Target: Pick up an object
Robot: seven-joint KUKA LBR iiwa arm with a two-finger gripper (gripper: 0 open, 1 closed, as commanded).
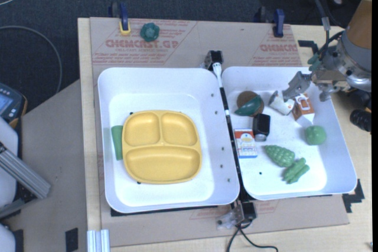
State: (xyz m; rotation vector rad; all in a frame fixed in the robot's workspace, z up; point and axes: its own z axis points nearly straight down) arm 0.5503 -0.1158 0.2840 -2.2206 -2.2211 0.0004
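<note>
My gripper [308, 91] reaches in from the right over the back of the right bin [336, 177]. It looks open, with one grey finger [293, 89] spread to the left and nothing between the fingers. Just below it lie a small orange and white box [303, 107] and a white piece [282, 105]. Further objects in this bin: a brown and green item [249, 103], a black block [261, 125], a red and white carton [246, 143], a green ball [315, 135], a knobbly green piece [279, 154] and a green toy [295, 169].
The left bin [112, 85] holds a yellow divided plate [161, 146] with a green strip [117, 142] at its left side. A teal knob [149, 30] and clamps [123, 16] sit on the cardboard behind the bins. The divider [224, 109] separates the bins.
</note>
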